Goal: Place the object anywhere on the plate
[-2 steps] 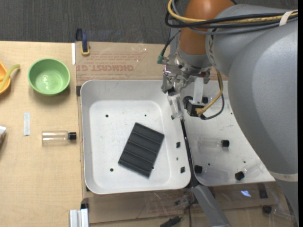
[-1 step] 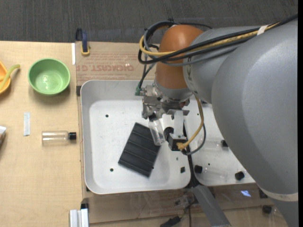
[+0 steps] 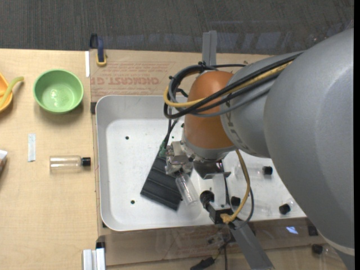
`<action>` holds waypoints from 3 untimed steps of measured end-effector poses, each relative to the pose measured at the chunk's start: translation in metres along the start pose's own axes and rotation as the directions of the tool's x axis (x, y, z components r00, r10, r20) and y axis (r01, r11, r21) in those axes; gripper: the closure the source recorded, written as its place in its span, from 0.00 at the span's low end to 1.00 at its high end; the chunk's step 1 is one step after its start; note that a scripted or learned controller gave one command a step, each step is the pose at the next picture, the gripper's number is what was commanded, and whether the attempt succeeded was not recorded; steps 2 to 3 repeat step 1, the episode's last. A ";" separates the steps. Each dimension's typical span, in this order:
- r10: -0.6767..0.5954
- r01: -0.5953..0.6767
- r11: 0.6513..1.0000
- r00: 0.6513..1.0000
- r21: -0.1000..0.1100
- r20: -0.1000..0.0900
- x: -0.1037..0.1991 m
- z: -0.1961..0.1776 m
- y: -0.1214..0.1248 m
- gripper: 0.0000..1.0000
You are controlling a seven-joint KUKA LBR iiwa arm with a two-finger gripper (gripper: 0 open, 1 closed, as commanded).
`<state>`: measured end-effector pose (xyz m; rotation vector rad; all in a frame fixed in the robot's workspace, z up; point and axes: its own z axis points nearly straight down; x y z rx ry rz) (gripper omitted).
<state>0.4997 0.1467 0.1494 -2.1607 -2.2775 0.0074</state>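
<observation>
Camera view: end effector point(image 3: 179, 170), grip state impossible to tell, sits over a flat, ribbed black object point(image 3: 162, 185) in the white bin point(image 3: 112, 151).

On my worktop point(image 3: 50, 218) I see a green bowl point(image 3: 58, 91) and, near it, a clear bottle point(image 3: 69, 162) lying flat.

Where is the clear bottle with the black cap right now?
The bottle lies on its side on the wooden bench, left of the white bin, below the green bowl.
</observation>
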 end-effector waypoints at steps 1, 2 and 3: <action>0.000 0.000 1.000 1.000 0.000 0.000 0.000 0.000 0.000 0.00; 0.000 0.000 1.000 1.000 0.000 0.000 0.000 0.000 0.000 0.00; 0.000 0.000 1.000 1.000 0.000 0.000 0.000 0.000 0.000 0.00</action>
